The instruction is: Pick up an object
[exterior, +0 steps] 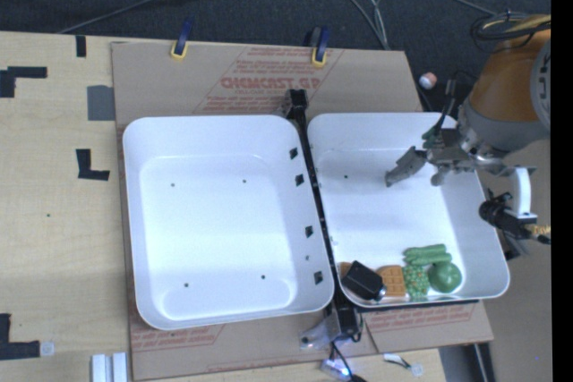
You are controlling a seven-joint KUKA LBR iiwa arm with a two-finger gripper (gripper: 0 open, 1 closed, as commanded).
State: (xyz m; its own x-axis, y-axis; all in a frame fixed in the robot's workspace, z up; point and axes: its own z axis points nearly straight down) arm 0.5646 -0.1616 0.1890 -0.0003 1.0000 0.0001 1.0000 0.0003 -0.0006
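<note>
Several small objects lie along the near edge of the right bin [376, 139]: a black block [363, 280], a tan waffle-like piece [390, 278], a green bumpy piece [417, 282], a green round one [446, 276] and a long green one [426, 254]. My gripper [418, 175] hangs over the far right part of this bin, well behind those objects. It is open, its fingers [399, 174] spread, with nothing between them.
The left bin [143, 219] sits beside the right one, with a black divider [309, 192] between them. Both rest on cardboard [260, 80] held by two clamps [183, 40]. Cables [358, 0] run behind. The arm's orange band [506, 89] rises at the right.
</note>
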